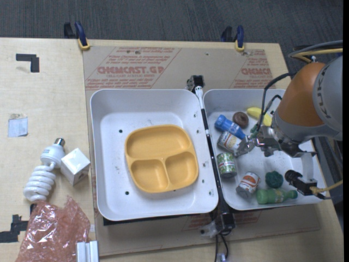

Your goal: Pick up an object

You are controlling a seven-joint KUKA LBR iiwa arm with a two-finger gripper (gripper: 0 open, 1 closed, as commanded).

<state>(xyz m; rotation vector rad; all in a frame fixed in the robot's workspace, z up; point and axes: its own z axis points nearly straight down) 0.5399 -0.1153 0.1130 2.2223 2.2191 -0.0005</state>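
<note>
A: We start in the right bin point(218, 100), where the candidate objects lie. Which one sits closest to the gripper point(252, 143)?

B: We see a small tin can point(229, 141) with a pale label lying on its side, just left of the fingertips. We cannot tell whether the can touches them.

A: Jaw state?

B: We cannot tell whether the jaws stand apart or together; the tips are small and dark against the clutter. We see nothing between them.

A: List the neighbouring items.

B: Above the can we find a blue bottle point(228, 125) lying tilted, then a brown ring-shaped piece point(240, 118) and a yellow object point(254, 112) near the far wall. Below the can lies a green-labelled can point(226, 165) against the divider. Toward the near wall we note an orange and white can point(248, 183), a dark green round object point(274, 178) and a green bottle point(276, 196) on its side.

A: And the arm?

B: The arm point(305, 105) enters from the right, its orange band above the right bin.

A: Outside that bin?

B: The left bin point(106, 146) holds a yellow three-compartment tray point(162, 158). On the bench to the left we see a spiral light bulb point(43, 172), a white cube point(75, 166) just beside it, and crumpled pink plastic film point(52, 233) near the front edge.
</note>
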